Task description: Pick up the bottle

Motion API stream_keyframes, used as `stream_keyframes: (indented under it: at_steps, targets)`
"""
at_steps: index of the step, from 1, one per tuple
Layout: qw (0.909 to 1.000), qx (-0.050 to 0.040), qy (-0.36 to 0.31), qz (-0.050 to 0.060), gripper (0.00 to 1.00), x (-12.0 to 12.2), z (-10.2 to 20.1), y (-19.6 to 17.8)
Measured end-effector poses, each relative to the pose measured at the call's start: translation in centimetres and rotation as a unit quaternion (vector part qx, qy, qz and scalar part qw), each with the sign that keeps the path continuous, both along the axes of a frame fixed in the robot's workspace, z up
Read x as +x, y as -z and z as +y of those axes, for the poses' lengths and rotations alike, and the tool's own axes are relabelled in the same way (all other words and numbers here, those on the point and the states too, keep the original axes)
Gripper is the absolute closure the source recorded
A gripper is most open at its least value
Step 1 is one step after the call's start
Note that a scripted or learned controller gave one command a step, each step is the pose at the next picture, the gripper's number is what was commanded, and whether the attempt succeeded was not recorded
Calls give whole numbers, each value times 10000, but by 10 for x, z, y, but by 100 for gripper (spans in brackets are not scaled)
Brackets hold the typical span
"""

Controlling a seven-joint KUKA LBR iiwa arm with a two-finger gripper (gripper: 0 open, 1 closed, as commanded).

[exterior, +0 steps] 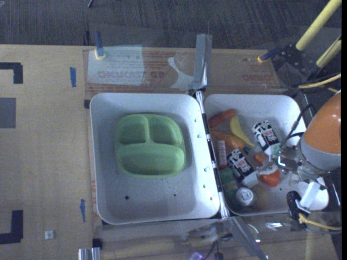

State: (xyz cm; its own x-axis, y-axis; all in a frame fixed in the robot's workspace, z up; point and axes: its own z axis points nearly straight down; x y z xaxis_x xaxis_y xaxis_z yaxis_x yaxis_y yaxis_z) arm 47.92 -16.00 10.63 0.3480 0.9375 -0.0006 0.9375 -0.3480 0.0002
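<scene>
The bottle (243,195) lies near the front of the right bin (293,108); it has a dark greenish body and a round pale cap facing up toward the camera. My gripper (271,169) reaches in from the right and hangs low over the middle of that bin, just above and to the right of the bottle, over a red-orange toy (270,178). The grey wrist and the orange band (326,129) hide the bin's right side.
The right bin also holds a banana (239,130), orange and red toy foods (223,118), and two cow-print cartons (264,133) (238,163). A green divided tray (150,145) sits in the left bin (103,161). A divider rail (209,145) separates the bins.
</scene>
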Motion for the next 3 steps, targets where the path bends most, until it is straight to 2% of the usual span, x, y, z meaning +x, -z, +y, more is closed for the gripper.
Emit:
stream_keyframes:
  at_steps: [1,2,3]
  targets:
    - [10000,-6,31,-21,0,1,55,20]
    - [10000,0,34,3,0,0,-27,-14]
    - [9986,2,529,-1,0,11,-5,21]
